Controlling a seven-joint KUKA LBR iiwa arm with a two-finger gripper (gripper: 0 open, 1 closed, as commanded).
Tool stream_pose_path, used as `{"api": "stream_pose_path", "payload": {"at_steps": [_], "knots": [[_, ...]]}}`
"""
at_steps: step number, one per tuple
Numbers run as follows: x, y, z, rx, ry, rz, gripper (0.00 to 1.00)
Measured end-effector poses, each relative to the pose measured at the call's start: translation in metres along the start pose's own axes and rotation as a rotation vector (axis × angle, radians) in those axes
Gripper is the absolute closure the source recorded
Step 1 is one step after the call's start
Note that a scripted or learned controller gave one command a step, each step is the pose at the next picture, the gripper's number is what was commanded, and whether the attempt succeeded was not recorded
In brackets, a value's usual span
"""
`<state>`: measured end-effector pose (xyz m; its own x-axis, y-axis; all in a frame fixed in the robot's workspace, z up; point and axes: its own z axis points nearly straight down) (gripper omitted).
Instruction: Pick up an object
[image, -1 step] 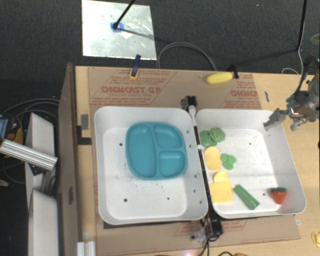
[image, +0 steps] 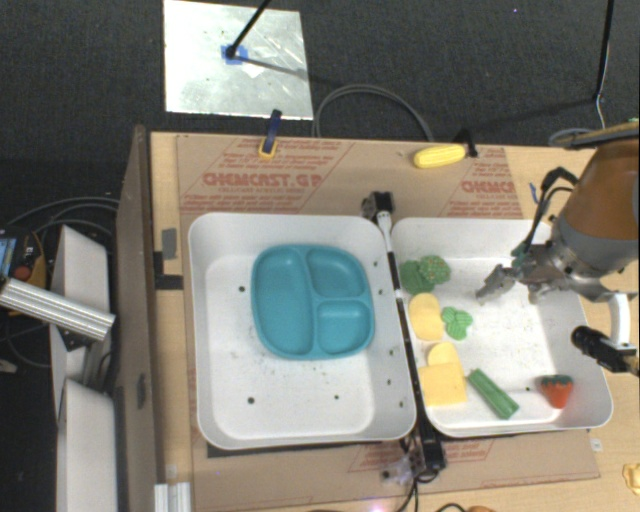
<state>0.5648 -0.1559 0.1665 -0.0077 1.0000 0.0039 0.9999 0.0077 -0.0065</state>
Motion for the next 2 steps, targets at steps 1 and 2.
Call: {"api": "stream_pose_path", "payload": {"at_steps": [1,2], "knots": [[0.028,-0.007,0.087,-0.004,-0.002,0.0,0.0],[0.004,0.105,0.084,0.0,-0.006,0.0,0.0]]}}
